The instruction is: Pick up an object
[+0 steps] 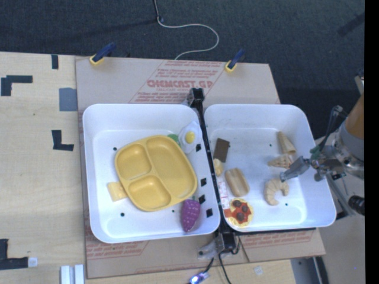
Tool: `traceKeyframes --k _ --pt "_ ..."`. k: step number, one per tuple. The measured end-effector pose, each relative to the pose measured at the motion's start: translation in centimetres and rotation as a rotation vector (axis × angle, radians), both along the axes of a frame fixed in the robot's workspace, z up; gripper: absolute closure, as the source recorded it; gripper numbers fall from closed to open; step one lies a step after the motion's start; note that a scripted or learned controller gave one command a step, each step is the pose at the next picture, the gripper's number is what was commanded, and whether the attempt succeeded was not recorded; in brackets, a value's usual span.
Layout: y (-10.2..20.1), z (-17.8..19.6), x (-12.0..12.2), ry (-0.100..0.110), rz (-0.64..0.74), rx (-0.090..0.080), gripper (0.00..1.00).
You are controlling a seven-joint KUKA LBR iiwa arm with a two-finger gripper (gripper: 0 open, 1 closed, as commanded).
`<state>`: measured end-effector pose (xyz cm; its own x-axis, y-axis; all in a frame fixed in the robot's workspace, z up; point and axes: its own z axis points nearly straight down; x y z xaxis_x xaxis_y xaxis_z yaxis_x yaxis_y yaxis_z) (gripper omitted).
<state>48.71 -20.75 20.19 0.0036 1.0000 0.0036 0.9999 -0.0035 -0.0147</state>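
Grey two-finger gripper [294, 170] low over the right white bin [296, 118], its tip just above a tan croissant-shaped toy pastry [274, 190]; finger spacing cannot be told; nothing visibly held.

- My gripper [294, 171] looks like dull grey metal, matt, with little shine.
- Both bins, the left bin [95, 158] and the right bin [308, 203], look like smooth white plastic with a soft gloss.
- The yellow tray [156, 171] is smooth moulded plastic, slightly glossy.
- The purple grapes [190, 213] look like bumpy plastic.
- The croissant [273, 190] and hot dog [237, 181] have a smooth, toy-like plastic finish.
- The brown sheet [177, 84] under the bins looks like matt cardboard with red print.
- The bench [35, 176] shows a pale, matt wood grain.
- The floor [71, 10] beyond is dark and rough, like carpet.
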Motion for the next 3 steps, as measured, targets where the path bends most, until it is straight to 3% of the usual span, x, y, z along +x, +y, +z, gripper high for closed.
traceKeyframes --k 1,3 --pt "0.0 0.7 0.3 -0.012 0.004 -0.003 0.0" --pt "0.3 -10.2 0.1 -0.007 0.004 -0.001 0.0"
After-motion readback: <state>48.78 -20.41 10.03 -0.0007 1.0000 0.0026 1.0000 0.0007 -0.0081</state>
